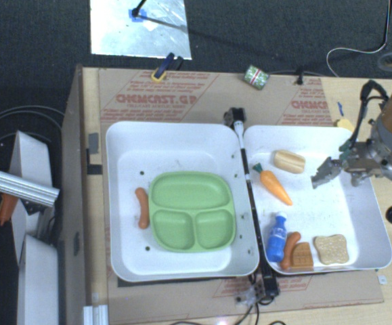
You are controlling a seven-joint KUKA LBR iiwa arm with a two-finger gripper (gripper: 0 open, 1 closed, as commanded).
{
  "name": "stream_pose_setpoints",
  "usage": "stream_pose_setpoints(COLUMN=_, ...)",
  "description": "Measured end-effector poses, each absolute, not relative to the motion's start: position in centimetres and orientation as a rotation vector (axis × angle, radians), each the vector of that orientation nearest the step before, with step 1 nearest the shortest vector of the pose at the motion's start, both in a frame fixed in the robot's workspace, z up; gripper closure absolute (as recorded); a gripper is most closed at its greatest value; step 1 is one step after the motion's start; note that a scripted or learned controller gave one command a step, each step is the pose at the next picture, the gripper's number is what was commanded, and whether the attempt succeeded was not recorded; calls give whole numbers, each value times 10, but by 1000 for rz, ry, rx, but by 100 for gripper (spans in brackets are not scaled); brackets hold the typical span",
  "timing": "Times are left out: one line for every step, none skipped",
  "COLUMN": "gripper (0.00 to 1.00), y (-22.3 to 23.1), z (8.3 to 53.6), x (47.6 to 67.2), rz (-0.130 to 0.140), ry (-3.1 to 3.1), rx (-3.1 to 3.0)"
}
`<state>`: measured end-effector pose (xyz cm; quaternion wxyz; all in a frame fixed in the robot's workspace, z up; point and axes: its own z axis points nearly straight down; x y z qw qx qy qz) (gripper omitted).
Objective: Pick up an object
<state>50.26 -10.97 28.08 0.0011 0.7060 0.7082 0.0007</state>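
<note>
Camera view, looking down at a slant. Two shallow white bins sit side by side on the bench: left bin [124, 249], right bin [368, 212].

Left bin: a green divided tray [192, 208] lies near the middle, three compartments, nothing in them. A small sausage [141, 207] lies just beside the tray's left edge, long axis running up and down the picture.

Right bin: a bread roll [288, 160] near the upper left part. Just below it a carrot [275, 185], tilted, green top toward the divider between the bins. Along the lower edge, from left: a blue bottle [276, 236] with a white cap, an orange sausage-like piece [291, 247] against it, a brown cracker or waffle piece [302, 256], then a slice of toast [331, 249] slightly apart to the right.

The arm enters from the right. The gripper [321, 175] hangs over the middle of the right bin, to the right of the roll and carrot, apart from both. Its dark fingers point left and look slightly parted, with nothing between them.

A small green can [256, 77] lies on the bench behind the bins.
</note>
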Motion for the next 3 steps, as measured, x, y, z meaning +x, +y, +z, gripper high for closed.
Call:
stream_pose_setpoints(gripper=0, y=-110, z=212, x=545, rz=0, ry=2224, rx=2219)
stream_pose_setpoints(gripper=0, y=-88, z=86, x=570, rz=1, ry=2224, rx=2218)
stream_pose_setpoints(gripper=100, y=-88, z=97, x=571, rz=3, ry=2222, rx=2217)
